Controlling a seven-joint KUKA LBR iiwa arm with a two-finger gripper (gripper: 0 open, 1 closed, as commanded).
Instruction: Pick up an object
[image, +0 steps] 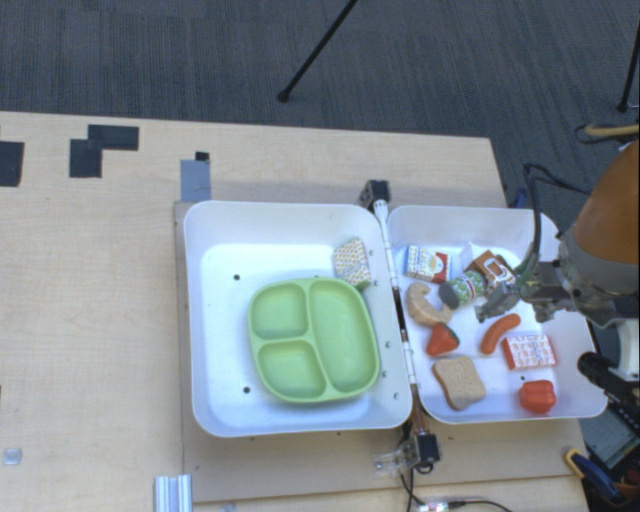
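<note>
While the gripper hangs low in the right bin, arm entering from right, its finger state cannot be told. Beside it: orange-red sausage, glossy, lying slantwise.

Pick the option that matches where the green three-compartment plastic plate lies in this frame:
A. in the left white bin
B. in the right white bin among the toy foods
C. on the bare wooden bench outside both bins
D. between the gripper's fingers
A. The green three-compartment plastic plate lies flat on the floor of the left white bin, while the toy foods sit in the right white bin.
</note>
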